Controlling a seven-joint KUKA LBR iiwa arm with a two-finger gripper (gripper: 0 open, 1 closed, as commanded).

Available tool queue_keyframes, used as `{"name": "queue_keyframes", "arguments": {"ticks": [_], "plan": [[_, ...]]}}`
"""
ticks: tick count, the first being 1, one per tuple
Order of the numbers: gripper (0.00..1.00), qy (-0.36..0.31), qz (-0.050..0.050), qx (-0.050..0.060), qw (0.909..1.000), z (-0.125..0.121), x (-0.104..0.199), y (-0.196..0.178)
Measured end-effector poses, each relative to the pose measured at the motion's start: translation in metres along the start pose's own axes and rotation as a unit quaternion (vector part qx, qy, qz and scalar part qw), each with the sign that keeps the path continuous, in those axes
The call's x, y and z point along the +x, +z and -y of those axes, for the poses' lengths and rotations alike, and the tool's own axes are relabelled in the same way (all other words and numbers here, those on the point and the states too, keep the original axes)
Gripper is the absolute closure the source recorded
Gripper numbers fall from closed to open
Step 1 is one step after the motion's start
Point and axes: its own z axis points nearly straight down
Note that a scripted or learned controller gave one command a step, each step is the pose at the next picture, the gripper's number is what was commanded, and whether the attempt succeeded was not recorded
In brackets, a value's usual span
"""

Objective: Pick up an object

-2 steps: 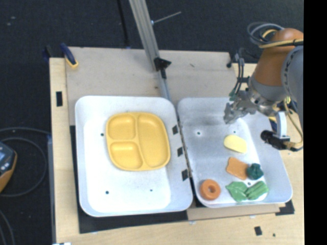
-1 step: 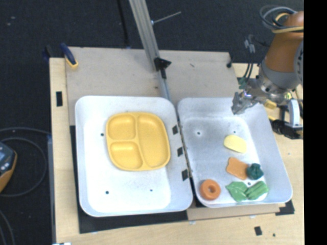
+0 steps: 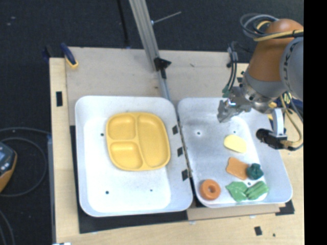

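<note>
Camera view: on the tabletop point(image 3: 61, 137), a yellow divided plate point(image 3: 138, 140) sits in the left bin point(image 3: 84, 188). In the right bin point(image 3: 204, 116) lie an orange ring point(image 3: 210, 189), green pieces point(image 3: 247, 191), an orange block point(image 3: 236, 168), a dark green lump point(image 3: 254, 171) and a pale yellow wedge point(image 3: 235, 143). The pincer point(image 3: 225, 111) hangs over the bin's far end, its state unclear. The wedge, apart from the rest, looks light and rigid, best taken across its narrow width.

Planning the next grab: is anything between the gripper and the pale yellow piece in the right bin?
Nothing visible. The gripper hangs over the right bin, and only bare bin floor shows between it and the pale yellow piece.
</note>
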Motion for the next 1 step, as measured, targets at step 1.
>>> {"name": "queue_keyframes", "arguments": {"ticks": [1], "plan": [[1.0,-0.001,-0.001,0.0,1.0,0.023,0.0543,0.0007]]}}
